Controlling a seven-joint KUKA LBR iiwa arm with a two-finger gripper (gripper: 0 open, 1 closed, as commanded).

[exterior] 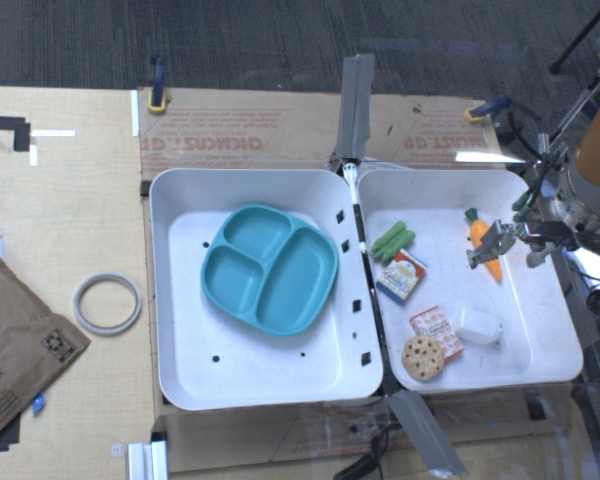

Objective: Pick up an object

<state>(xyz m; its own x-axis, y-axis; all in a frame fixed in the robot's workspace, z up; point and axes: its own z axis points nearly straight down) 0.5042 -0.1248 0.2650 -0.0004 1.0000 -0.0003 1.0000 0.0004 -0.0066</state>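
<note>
In the right bin (540,368) lie a toy carrot (479,234), green beans (392,240), a small blue and white carton (401,276), an orange snack packet (436,328), a cookie (421,357) and a white object (479,326). My gripper (510,250) reaches in from the right and hangs over the bin's right side, its fingers spread apart. The left finger (488,244) overlaps the middle of the carrot; the other finger (536,257) is to the right of it. Nothing sits between the fingers.
The left bin (175,348) bears a teal divided plate (270,268). A grey divider (356,108) runs between the bins. On the bench to the left are a tape ring (107,302) and a cardboard box (10,348).
</note>
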